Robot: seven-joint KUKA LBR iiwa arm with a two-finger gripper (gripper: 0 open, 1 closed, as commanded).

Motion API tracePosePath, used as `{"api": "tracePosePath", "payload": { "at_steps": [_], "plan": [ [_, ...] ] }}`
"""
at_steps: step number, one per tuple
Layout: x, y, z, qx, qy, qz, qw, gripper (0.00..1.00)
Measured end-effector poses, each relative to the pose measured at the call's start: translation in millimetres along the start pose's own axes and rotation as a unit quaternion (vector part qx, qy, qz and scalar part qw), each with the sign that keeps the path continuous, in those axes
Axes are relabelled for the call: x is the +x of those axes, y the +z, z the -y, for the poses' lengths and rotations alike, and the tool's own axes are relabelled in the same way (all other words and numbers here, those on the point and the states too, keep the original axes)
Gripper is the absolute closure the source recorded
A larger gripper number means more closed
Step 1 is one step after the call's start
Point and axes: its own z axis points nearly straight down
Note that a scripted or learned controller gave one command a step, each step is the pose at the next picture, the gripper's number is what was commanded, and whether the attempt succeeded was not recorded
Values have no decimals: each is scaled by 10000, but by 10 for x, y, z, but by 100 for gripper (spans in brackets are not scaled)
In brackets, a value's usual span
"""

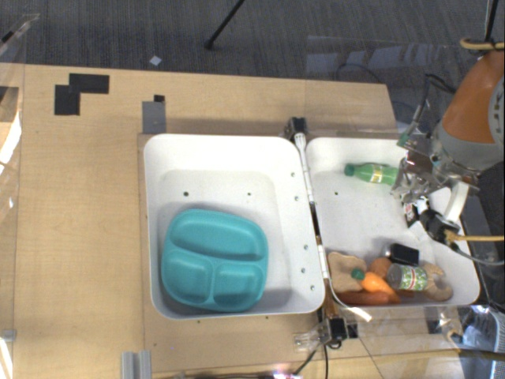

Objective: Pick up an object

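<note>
Open floor across the middle of the right bin [347, 219] — bottle [372, 174] near the far wall, clutter heap [390, 279] packed along the near wall. Left bin [221, 160] — bare far half, teal tray [213, 259] filling the near half.

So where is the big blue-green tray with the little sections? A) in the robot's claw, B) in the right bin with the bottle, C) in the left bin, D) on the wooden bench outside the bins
C: the teal tray lies flat in the left bin, while the green bottle lies in the right bin.
</note>
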Motion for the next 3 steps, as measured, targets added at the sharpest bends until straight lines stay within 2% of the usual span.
{"api": "tracePosePath", "payload": {
  "at_steps": [2,3],
  "plan": [
    [25,-216,-26,-29,-114,4,9999,100],
    [-614,-123,450,15,-457,32,9989,100]
  ]
}}
